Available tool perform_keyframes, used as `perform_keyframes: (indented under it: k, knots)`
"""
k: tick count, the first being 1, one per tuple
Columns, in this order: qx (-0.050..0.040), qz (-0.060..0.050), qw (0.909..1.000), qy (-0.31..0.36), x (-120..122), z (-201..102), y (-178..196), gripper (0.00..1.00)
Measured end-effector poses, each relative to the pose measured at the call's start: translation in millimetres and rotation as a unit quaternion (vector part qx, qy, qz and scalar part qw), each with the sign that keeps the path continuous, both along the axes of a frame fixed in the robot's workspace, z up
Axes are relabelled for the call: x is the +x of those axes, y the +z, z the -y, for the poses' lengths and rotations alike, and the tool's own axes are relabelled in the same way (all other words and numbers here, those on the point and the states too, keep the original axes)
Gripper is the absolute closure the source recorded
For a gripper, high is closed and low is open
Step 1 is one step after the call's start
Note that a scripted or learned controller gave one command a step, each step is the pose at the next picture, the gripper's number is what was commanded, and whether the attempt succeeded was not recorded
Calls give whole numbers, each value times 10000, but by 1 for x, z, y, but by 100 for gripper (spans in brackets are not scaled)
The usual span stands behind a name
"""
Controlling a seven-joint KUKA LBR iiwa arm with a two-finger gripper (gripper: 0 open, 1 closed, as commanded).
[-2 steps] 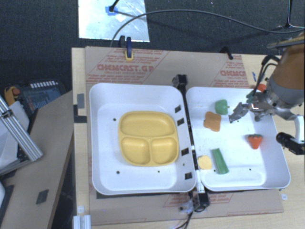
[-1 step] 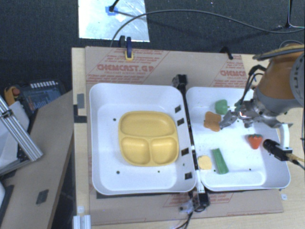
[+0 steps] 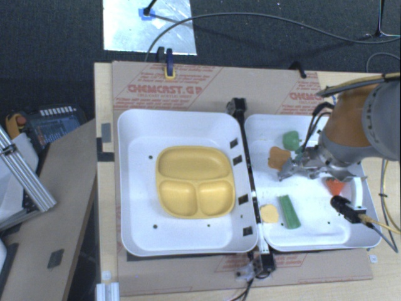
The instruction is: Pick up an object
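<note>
Nothing lifted yet; the grab is not made. End effector (image 3: pixel 293 168) sits low in the right white plastic bin (image 3: pixel 313 237), tips just beside the orange-brown chunk (image 3: pixel 277 157); grip state cannot be told. That chunk, the likeliest target, lies in the bin's upper left, small, blunt, matte. A green rounded piece (image 3: pixel 291 139) sits just above it, a green stick (image 3: pixel 289 211) and a pale yellow disc (image 3: pixel 269 214) below.

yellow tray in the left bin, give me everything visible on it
The yellow tray is a rounded-corner rectangle, apparently matte moulded plastic, with three compartments: one wide one across the far side and two smaller ones side by side nearer the camera. It lies flat and upright, slightly rotated, around the middle of the left bin. All three compartments look bare. Only the bin floor touches it; the gripper is over the right bin.
</note>
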State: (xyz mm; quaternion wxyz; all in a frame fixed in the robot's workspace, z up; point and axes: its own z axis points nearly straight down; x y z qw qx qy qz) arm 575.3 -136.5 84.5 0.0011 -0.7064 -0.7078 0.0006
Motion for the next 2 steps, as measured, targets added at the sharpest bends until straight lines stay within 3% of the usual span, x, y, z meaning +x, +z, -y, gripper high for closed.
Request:
perform_keyframes:
  k: [1, 2]
  knots:
    - [-3, 16, 10000, -5, 1, 0, 0, 0]
    - [-6, 28, 10000, -2, 2, 0, 11, 100]
